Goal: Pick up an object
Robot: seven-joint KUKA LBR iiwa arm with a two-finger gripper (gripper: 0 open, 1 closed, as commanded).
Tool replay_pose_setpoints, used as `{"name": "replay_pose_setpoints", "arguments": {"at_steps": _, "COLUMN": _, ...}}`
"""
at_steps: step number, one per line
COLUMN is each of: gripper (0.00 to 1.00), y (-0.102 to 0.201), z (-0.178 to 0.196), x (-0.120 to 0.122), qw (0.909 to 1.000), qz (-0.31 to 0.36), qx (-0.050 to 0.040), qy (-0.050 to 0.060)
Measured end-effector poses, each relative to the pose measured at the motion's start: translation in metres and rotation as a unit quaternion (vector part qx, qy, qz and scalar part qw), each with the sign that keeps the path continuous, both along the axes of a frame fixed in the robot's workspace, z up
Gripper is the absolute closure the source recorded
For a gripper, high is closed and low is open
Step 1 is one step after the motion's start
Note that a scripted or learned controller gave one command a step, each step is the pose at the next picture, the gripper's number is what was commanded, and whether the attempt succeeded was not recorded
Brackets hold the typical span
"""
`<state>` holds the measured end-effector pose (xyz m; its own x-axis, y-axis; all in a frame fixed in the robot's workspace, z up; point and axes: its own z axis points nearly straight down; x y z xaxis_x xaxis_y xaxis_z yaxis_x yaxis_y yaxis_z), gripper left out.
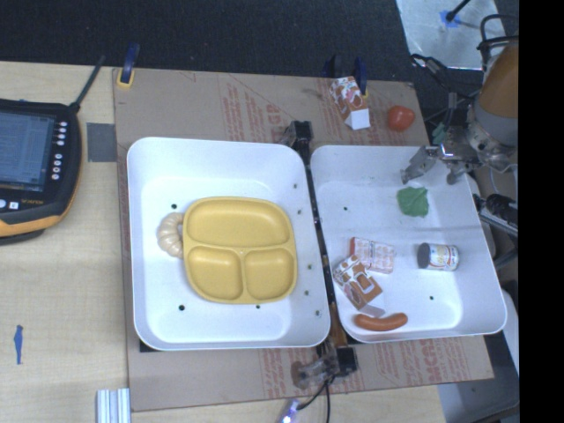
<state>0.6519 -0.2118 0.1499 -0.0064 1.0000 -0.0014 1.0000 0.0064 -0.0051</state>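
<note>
The gripper (432, 167) hangs over the far edge of the right bin (467, 311), reaching in from the right, with its two fingers (412, 173) spread apart and nothing between them. Just below it, on the bin floor, lies a green leafy piece (412, 202), close to the fingertips, though contact cannot be made out. Nearer the front of the same bin sit a small can (438, 256) on its side, a pink-and-white packet (373, 255), a brown-and-white carton (356, 282) lying just beside the packet, and a sausage (381, 322) near the front wall.

The left bin (150, 315) holds a yellow divided tray (240, 248) with three compartments, and a pale ridged shell-like piece (169, 233) touches the tray's left edge.

On the cardboard behind the bins stand a small carton (350, 100) and a red tomato (400, 117), well apart from the gripper. A handheld control pad (33, 164) rests on the tabletop (53, 324) at the left.
</note>
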Motion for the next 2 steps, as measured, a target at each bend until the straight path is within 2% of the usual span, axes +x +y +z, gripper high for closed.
{"name": "replay_pose_setpoints", "arguments": {"at_steps": 1, "gripper": 0.0, "y": 0.001, "z": -0.059, "x": -0.011, "qw": 1.0, "qz": 0.0, "qx": 0.0002, "qy": 0.0}}
{"name": "replay_pose_setpoints", "arguments": {"at_steps": 2, "gripper": 1.0, "y": 0.0, "z": -0.047, "x": -0.01, "qw": 1.0, "qz": 0.001, "qx": -0.0001, "qy": 0.0}}
